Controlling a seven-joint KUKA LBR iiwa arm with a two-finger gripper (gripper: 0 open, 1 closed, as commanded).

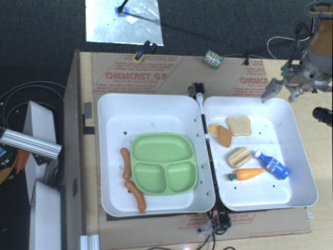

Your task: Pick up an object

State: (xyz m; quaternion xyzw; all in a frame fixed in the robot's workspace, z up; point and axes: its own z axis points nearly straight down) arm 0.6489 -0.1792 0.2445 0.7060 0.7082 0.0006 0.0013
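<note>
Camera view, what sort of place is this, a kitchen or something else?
Probably a robot lab bench, not a kitchen: two white bins sit on cardboard, the food looks like toys, such as the carrot and sausages, and loose cables run beside the bench.

The arm (318, 46) enters at the upper right corner as a bulky, rounded body. Its upper part carries a tan to orange band, soft and blurred at the frame's edge, and below that the casing turns pale grey with a metallic sheen. A thin dark rod stands above it, and a light grey cable loops out from its left side in a loose curl. At the lower end sits the claw (285, 90), made of grey metal, with two short angular fingers (271, 91) that look flat and slightly lighter at their tips. Small dark joints or fittings mark where the fingers meet the wrist block.
</note>
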